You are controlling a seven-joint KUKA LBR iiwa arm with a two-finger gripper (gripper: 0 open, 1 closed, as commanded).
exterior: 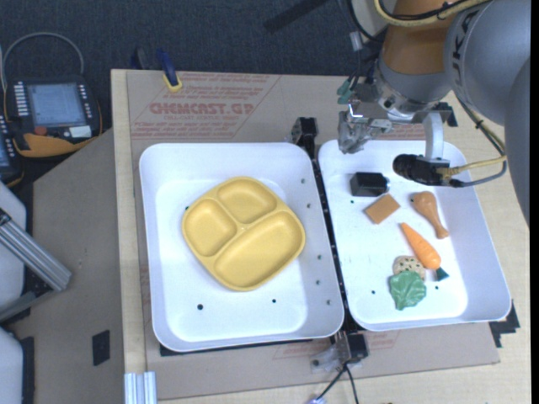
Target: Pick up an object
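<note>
My gripper (pixel 354 136) hangs over the far left corner of the right bin (pixel 480 297), open with nothing between its fingers. A small black block (pixel 368 183) lies in the bin just below and to the right of it, apart from the gripper. Further forward lie a tan square cracker (pixel 381 209), a brown drumstick (pixel 429 212), an orange carrot (pixel 419 245), a speckled cookie (pixel 408 265) and a green leafy piece (pixel 408 290).
The left bin (pixel 164 305) holds a yellow divided plate (pixel 244 231) in its middle. A black ridge (pixel 324 217) runs between the two bins. The arm's grey and orange body (pixel 438 32) looms over the far right of the bench.
</note>
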